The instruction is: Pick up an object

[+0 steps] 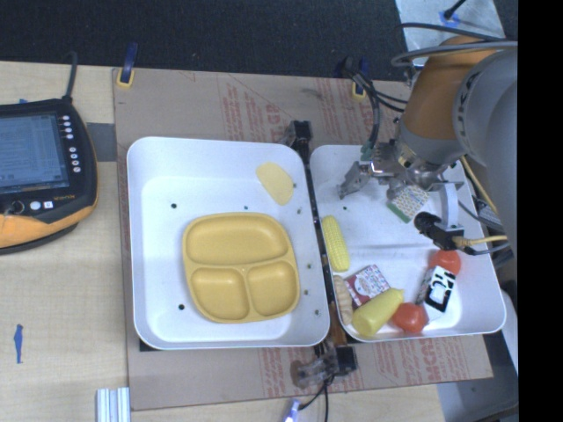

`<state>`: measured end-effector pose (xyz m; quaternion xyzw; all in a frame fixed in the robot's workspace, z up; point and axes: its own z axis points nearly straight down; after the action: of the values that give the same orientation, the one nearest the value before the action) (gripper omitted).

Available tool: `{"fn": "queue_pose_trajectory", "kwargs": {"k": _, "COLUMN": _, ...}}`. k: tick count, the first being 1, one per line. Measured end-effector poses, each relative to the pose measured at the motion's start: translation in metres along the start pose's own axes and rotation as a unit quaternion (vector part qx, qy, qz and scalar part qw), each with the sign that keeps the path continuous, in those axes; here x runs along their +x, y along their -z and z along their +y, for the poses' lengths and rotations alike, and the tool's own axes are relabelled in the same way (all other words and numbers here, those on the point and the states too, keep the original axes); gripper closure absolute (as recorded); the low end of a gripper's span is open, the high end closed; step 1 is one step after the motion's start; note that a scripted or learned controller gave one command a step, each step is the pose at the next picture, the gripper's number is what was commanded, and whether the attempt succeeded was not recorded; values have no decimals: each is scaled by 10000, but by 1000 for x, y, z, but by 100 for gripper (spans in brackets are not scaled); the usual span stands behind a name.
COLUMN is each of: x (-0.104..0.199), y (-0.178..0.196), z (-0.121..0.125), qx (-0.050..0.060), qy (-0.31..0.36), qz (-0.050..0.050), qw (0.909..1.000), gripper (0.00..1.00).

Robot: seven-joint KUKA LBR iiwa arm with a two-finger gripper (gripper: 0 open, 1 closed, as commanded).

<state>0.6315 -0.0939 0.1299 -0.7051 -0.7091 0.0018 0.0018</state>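
Bench from above, left to right. At the bench's left edge lies a grey-and-orange handheld control pendant with a lit screen; its writing is too small to read. A brown cardboard sheet printed with faint red lettering, illegible here, underlies both bins. The left shallow white bin carries a yellow three-compartment plastic plate near its centre and a pale yellow oval piece near its far right corner. The right shallow white bin carries a yellow toy corn cob along its left edge, a red-and-white printed packet whose text cannot be made out, and a yellow plastic pepper-shaped toy at its near edge, touching a red round toy. Just beside that lies a black block with white markings, unreadable, and a second red rounded piece near the right edge. A small green-patterned card lies under the arm. The two-finger gripper hangs over the bin's far end; whether its jaws stand wide or narrow cannot be told, and nothing shows between them
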Motion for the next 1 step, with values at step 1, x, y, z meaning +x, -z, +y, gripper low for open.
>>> {"fn": "queue_pose_trajectory", "kwargs": {"k": 1, "x": 55, "y": 62, "z": -60, "qx": -4, "qy": 6, "qz": -3, "qw": 10000, "gripper": 0}}
